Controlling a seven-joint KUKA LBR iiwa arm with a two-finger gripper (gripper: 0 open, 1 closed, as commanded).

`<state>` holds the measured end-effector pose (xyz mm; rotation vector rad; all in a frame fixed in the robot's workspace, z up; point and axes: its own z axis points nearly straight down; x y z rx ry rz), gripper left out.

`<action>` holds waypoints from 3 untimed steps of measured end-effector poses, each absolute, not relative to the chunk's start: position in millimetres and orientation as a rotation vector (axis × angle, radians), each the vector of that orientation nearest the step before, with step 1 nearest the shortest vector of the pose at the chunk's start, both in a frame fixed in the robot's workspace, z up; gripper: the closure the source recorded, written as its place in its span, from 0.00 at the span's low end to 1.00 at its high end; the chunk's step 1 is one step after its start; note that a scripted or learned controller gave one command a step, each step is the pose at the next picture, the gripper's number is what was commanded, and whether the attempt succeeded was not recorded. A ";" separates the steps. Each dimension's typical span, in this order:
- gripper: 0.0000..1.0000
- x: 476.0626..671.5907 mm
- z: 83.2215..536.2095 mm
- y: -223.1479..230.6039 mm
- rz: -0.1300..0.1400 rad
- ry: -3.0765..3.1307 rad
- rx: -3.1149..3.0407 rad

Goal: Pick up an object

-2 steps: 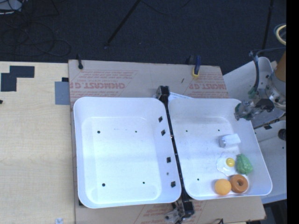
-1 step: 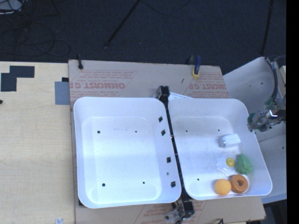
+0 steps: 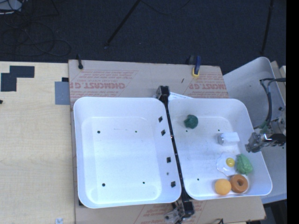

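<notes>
Gripper (image 3: 254,145) at right bin (image 3: 205,194) rim; claw state unclear. Nearby: grey block (image 3: 227,137), egg (image 3: 228,163), leaf (image 3: 244,164), donut (image 3: 239,183), orange (image 3: 223,186).

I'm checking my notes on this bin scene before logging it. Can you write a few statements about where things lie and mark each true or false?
1. All the loose objects lie in the right bin. True.
2. The dark green ball touches the doughnut. False: the ball lies alone near the bin's far side, well apart from the doughnut at the near edge.
3. The orange ball lies right beside the doughnut. True.
4. The claw holds the fried egg. False: the claw is at the bin's right rim, and the egg lies on the bin floor.
5. The small grey and white block lies in the left bin. False: it lies in the right bin, between the green ball and the egg.
</notes>
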<state>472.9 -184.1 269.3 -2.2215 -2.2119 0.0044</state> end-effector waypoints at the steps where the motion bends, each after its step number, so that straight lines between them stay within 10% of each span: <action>1: 1.00 475.7 268.8 -214.4 0.002 -2.219 -2.222; 3: 1.00 475.6 280.8 -214.0 0.001 -2.221 -2.220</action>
